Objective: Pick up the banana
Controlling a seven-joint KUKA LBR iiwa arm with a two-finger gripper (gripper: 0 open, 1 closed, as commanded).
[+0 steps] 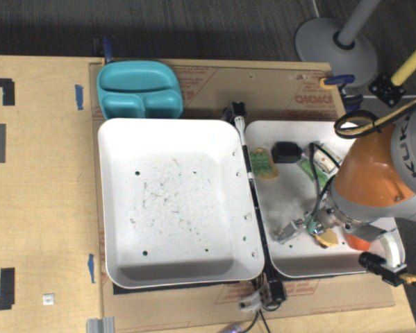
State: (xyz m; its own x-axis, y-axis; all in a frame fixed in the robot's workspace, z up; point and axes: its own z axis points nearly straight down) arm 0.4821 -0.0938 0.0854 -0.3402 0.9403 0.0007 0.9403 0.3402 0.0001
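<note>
Cam view: arm w/ orange band (367,175) reaches in from the right over the right bin (284,263), gripper (301,226) low near the bin floor; can't tell its grip state. Banana (327,238): only a small yellow bit shows just right of the gripper, under the wrist, rest hidden, so long axis and heading unreadable. Left bin (124,186) alongside, teal tray (139,89) behind it.

**One fixed overhead camera, looking down at a slant**

A single camera sits above the bench (34,207) and faces down at an angle, far enough back to take in both white bins: the left bin (176,200) near the middle, the right bin (291,255) toward the right edge. The arm (374,175) enters from the right.
</note>
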